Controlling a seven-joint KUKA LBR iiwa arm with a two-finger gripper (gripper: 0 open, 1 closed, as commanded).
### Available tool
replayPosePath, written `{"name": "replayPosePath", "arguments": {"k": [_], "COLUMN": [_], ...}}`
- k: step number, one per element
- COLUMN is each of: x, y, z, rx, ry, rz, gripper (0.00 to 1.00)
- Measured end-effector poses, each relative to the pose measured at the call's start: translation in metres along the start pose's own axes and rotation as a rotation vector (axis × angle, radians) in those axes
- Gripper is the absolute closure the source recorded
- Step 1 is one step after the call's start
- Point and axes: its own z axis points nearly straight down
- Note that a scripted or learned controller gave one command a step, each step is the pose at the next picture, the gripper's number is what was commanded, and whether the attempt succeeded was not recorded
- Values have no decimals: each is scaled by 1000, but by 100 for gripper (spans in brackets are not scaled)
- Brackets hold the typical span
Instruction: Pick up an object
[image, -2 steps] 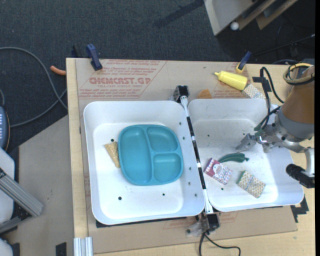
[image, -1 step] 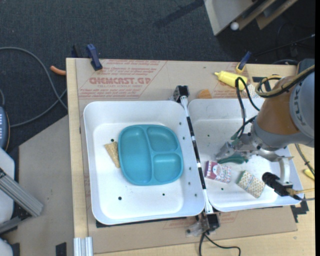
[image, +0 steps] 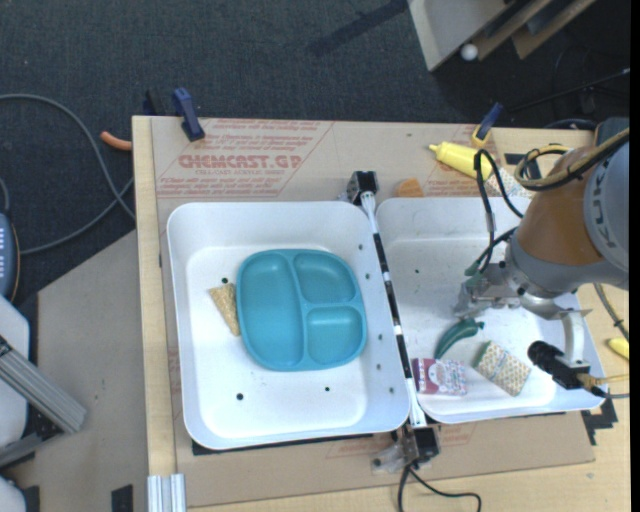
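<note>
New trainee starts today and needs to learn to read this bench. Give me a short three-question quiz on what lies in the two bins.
1. True or false: the blue divided plate lies in the left bin.
2. Which lies nearest the gripper? A) green object B) sponge C) yellow object
3. Fill in: the red-and-white packet lies in the ___ bin.

Key: 1 true; 2 A; 3 right.

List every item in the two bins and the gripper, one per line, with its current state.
Blue divided plate: flat, left bin.
Patterned sponge: tucked at the plate's left edge.
Green tool: right bin, below the gripper.
Red-and-white packet: lying flat.
Speckled block: lying flat.
</note>
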Motion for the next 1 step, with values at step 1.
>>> {"name": "replayPosePath", "arguments": {"k": [1], "x": [0], "y": [0], "z": [0], "rx": [0], "ry": [0], "rz": [0], "gripper": [0]}}
